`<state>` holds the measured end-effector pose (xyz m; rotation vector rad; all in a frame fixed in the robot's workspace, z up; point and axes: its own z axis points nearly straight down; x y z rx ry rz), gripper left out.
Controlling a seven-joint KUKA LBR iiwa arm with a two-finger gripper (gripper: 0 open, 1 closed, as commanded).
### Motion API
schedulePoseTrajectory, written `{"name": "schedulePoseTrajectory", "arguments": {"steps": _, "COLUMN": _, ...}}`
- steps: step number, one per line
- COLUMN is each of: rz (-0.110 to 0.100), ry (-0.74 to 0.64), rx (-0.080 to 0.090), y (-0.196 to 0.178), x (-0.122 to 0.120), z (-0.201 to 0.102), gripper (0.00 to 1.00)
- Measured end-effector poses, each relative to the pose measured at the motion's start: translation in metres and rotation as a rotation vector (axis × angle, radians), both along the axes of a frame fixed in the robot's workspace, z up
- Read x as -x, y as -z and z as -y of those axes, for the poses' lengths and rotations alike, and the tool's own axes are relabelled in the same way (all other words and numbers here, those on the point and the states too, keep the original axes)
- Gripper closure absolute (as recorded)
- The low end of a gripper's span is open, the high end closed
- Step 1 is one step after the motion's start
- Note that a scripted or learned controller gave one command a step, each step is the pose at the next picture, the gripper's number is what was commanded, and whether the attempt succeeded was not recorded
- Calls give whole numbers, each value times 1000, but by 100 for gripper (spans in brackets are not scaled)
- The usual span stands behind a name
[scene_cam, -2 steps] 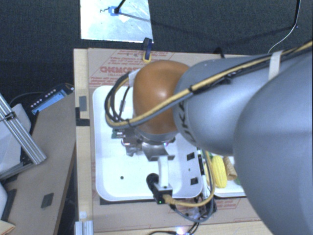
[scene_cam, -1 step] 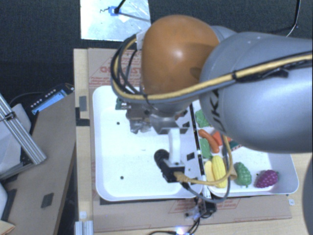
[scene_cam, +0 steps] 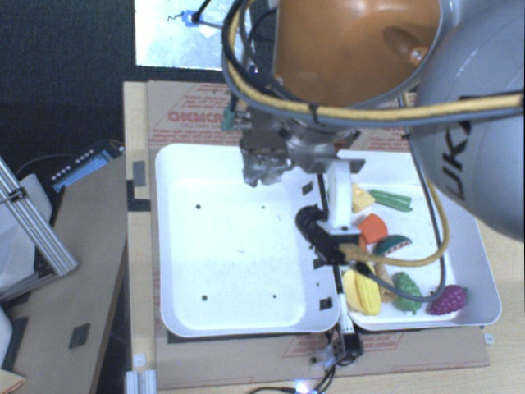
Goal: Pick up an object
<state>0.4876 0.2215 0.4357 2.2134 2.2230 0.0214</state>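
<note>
My gripper (scene_cam: 264, 169) hangs below the big orange wrist band, over the far right corner of the left white bin (scene_cam: 221, 253). Nothing shows under it but bare bin floor. The right white bin (scene_cam: 480, 273) holds the toy foods: a green pod (scene_cam: 390, 199), a yellow piece (scene_cam: 362, 195), an orange piece (scene_cam: 373, 226), a watermelon slice (scene_cam: 394, 242), a yellow corn-like piece (scene_cam: 362, 292), a green leafy piece (scene_cam: 407, 290) and purple grapes (scene_cam: 448, 300). The arm hides the far part of the right bin.
A black cable loop (scene_cam: 315, 230) and a yellow hose (scene_cam: 410, 257) dangle over the divider between the bins. Cardboard (scene_cam: 193, 113) lies beneath the bins. A grey rail (scene_cam: 33, 228) and a blue-black device (scene_cam: 82, 164) sit off to the left.
</note>
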Motion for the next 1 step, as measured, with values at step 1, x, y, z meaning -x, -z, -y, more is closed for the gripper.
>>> {"name": "schedulePoseTrajectory", "arguments": {"steps": 1, "rz": -10, "ry": 0, "rx": 4, "y": -12, "x": 1, "z": -13, "gripper": 100}}
